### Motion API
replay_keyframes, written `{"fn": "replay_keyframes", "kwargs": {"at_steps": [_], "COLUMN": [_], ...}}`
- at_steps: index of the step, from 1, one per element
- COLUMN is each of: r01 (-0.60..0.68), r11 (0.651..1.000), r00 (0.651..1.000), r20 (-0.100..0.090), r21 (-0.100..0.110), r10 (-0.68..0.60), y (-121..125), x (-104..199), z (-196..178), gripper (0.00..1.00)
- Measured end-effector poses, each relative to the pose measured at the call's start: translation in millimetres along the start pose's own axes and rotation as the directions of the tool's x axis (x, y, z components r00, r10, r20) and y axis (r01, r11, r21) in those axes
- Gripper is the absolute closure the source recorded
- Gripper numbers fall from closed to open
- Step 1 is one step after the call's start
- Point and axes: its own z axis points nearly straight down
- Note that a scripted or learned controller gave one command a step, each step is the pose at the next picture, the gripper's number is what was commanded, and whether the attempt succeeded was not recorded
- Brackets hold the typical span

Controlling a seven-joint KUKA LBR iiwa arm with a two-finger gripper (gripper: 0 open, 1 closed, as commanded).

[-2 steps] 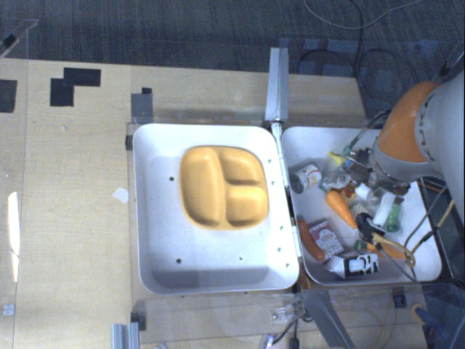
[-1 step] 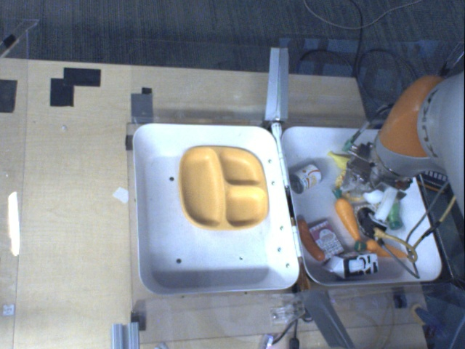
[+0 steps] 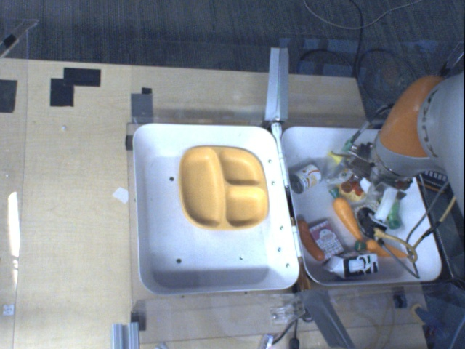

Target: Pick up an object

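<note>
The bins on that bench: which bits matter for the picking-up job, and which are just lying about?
For the job:
- gripper, low over the right bin
- carrot
- small can
- dark red packet
- sausage

Just there:
- left bin
- yellow divided tray inside it
- black patches on the bench

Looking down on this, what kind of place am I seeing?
Most likely a robotics lab set up for grasping trials. A grey and orange arm reaches over a white bin of small mixed objects, beside another bin holding a yellow divided tray, with cables on the floor.
</note>
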Motion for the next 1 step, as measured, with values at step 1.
{"fn": "replay_keyframes", "kwargs": {"at_steps": [1], "r01": [0.286], "r11": [0.957], "r00": [0.958], "r20": [0.007], "r21": [0.036], "r10": [-0.287], "y": [30.3], "x": [24.0], "z": [-32.5], "gripper": [0.0]}}
